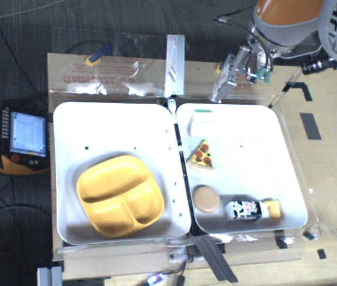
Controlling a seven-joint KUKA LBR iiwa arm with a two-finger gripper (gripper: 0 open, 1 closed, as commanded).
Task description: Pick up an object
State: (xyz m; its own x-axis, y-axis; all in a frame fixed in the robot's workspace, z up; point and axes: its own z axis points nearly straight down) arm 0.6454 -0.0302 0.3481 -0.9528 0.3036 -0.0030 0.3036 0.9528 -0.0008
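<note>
Dark carpet surrounds the counter [323, 154]. Above the right bin's [287, 159] far rim hangs the hand [223, 85], carrying nothing — whether spread or pressed, I cannot tell. Below it lie a pizza slice [202, 155], round cookie [206, 199] and small bottle [252, 210] — yellow tray [119, 194] down-left.

Tray [119, 195] in left bin [67, 130], pizza slice [202, 155], perhaps cookie [206, 199], bottle [252, 210] in right bin [270, 148]

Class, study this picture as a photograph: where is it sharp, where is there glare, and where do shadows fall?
Camera view: the yellow tray and pizza slice are sharp; the white bins look bright and nearly washed out; soft shadow lies under the tray's lower edge; clear plastic behind the bins glints; the claw is slightly soft.
</note>
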